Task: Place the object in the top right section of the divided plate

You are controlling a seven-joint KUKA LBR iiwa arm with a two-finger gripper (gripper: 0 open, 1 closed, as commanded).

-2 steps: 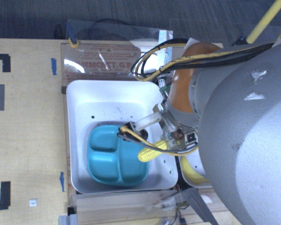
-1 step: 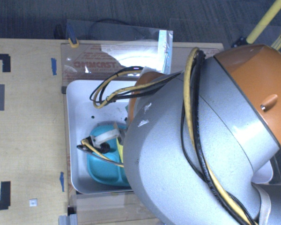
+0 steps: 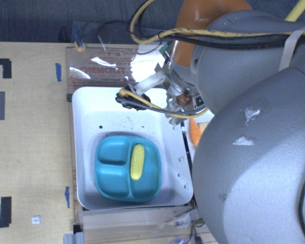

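Clearance around the blue divided plate (image 3: 112,181) is uneven; the plate sits in the lower half of the white bin (image 3: 89,117), its lower edge close to the bin's near wall, with narrow margins left and right; bare bin floor lies open above it. The grey arm (image 3: 254,151) overhangs the bin's right wall; the gripper (image 3: 177,101) hangs over the bin's upper right corner, apart from the plate; whether it is open or closed cannot be told. The corn cob (image 3: 136,161), yellow and short, lies lengthwise in the plate's right compartment, just beside the central ridge. An orange object (image 3: 194,132) shows partly past the right wall.
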